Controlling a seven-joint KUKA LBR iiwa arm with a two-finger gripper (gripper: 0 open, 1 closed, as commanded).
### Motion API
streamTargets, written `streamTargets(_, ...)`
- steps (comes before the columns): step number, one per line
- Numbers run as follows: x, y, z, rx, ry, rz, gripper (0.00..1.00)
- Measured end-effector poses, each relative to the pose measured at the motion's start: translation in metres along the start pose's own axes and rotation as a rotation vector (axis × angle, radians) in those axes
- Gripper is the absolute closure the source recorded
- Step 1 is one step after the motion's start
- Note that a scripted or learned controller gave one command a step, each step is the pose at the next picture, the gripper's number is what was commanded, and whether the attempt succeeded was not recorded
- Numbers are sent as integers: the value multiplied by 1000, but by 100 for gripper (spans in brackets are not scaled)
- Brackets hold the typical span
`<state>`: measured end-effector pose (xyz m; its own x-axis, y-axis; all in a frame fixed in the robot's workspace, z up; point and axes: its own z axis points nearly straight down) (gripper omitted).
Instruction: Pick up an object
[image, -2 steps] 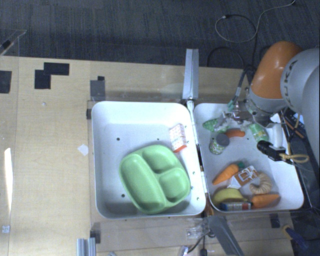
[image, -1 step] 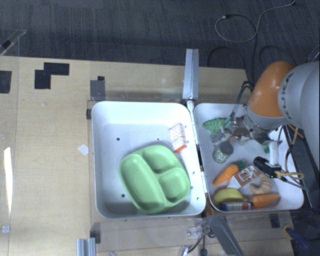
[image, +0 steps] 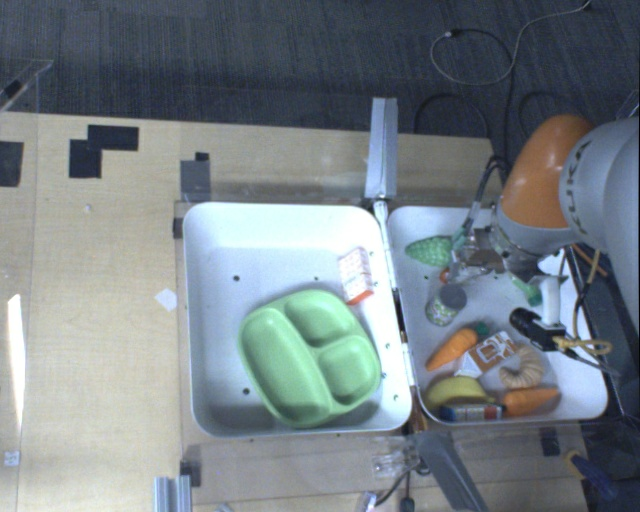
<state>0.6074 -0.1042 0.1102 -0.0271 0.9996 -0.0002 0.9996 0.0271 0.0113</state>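
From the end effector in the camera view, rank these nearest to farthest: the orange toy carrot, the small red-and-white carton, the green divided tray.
Measured from the end effector, over the right bin:
1. Orange toy carrot, in the same right bin, just below it in the view.
2. Small red-and-white carton, by the left bin's right wall.
3. Green divided plastic tray, lower middle of the left bin.

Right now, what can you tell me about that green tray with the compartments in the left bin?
The green tray is pale green, looks like smooth moulded plastic, and has rounded corners. It has three hollows: one long one and two smaller ones beside it. It lies flat, turned at a slant, in the near half of the left bin. A small red and white packet lies just beyond it.
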Motion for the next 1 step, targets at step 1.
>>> streamTargets(1,34,13,-115,3,0,0,100)
